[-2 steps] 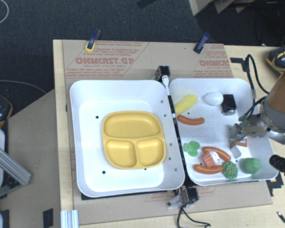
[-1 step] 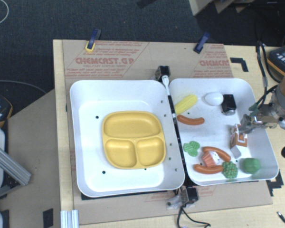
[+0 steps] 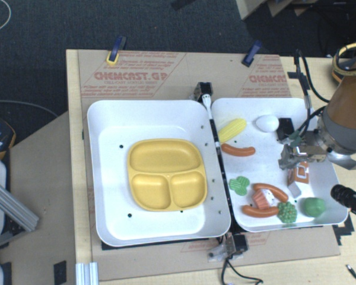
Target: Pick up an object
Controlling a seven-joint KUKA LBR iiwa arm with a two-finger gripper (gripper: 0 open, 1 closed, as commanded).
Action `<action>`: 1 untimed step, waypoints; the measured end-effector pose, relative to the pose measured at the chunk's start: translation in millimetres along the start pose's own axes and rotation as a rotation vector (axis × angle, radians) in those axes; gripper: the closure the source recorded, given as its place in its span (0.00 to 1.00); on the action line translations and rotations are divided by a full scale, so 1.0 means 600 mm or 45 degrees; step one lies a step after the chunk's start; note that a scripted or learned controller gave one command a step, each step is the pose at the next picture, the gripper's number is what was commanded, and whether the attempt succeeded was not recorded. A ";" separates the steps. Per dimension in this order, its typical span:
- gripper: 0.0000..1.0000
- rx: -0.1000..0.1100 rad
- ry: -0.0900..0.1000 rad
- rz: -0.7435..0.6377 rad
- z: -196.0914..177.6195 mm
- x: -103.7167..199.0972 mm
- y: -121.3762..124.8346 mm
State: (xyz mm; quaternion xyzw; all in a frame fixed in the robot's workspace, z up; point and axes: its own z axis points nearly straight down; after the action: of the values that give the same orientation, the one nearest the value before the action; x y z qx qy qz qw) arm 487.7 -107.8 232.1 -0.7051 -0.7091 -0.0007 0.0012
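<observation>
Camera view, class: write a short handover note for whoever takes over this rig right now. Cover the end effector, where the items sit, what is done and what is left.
End effector: low over the right bin, right side, with a small orange-and-white item at its tip. Whether it grips that item cannot be told.
Right bin: corn cob, egg, sausage, green pieces, broccoli, green ball.
Left bin: yellow divided tray.
Done: arm is at the items.
Left: confirm a grasp and lift.
</observation>
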 end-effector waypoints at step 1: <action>1.00 0.003 0.001 -0.001 0.017 0.098 -0.003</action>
State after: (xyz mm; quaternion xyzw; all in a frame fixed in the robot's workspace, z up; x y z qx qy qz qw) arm 485.5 -49.0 222.2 -0.7049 -0.7093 0.0000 0.0022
